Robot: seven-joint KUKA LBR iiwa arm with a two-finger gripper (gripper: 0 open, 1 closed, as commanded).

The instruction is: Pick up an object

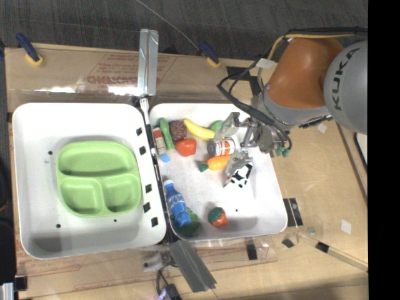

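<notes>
A small can with a red-and-white label (222, 147) lies in the right bin (265, 214), touching an orange carrot-like piece (216, 163). The pincer (240, 144) hangs right over it; its metal parts blur together, so whether they are apart or clamped cannot be told. A black-and-white toy (239, 175) sits partly hidden beneath it.
</notes>
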